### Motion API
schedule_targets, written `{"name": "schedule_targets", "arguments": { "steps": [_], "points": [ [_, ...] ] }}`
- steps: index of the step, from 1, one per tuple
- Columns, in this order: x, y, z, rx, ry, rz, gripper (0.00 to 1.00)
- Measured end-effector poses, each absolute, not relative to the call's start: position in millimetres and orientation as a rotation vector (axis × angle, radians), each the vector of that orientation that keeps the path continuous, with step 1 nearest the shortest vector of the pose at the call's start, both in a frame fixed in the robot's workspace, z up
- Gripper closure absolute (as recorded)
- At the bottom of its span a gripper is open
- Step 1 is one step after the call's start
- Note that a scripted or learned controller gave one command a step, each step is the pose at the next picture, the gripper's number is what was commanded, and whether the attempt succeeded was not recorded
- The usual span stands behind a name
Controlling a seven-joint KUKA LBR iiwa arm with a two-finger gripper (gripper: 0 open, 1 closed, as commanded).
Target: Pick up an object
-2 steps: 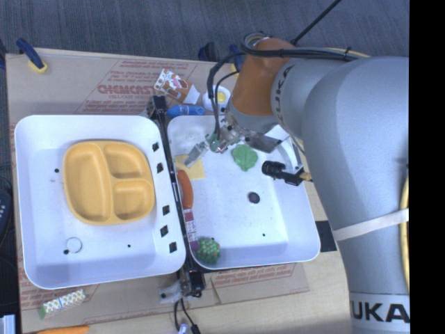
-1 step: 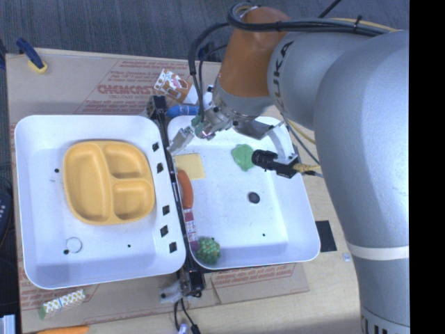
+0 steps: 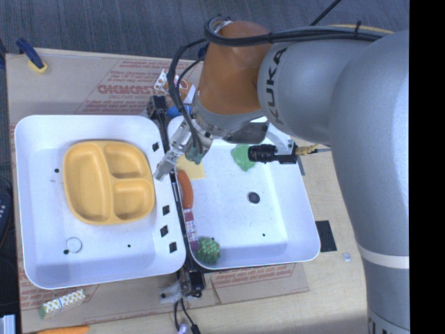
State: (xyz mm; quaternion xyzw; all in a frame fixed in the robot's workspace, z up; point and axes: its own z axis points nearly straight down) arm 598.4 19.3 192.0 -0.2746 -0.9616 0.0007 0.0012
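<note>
My gripper hangs over the near-left corner of the right bin, close to the wall between the two bins. Just below it lie a flat pale yellow piece and an orange carrot-like stick along the bin's left wall. A green item sits to the gripper's right, partly under the wrist. A small green and purple lump rests at the bin's front left. A small dark thing shows right by the gripper, and I cannot say whether it is held.
The left bin holds a yellow divided plate. A small dark disc lies mid right bin. The big grey arm with its orange band covers the right bin's back part. Cardboard and small clutter lie around the bins.
</note>
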Motion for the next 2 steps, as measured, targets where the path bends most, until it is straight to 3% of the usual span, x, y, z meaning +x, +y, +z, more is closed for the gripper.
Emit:
{"name": "schedule_targets", "arguments": {
  "steps": [1,2],
  "points": [
    [557.2,16.4,191.6,-0.673,-3.066,0.002,0.00],
    [527.0,13.8,191.6,-0.096,-3.137,0.001,0.00]
  ]
}}
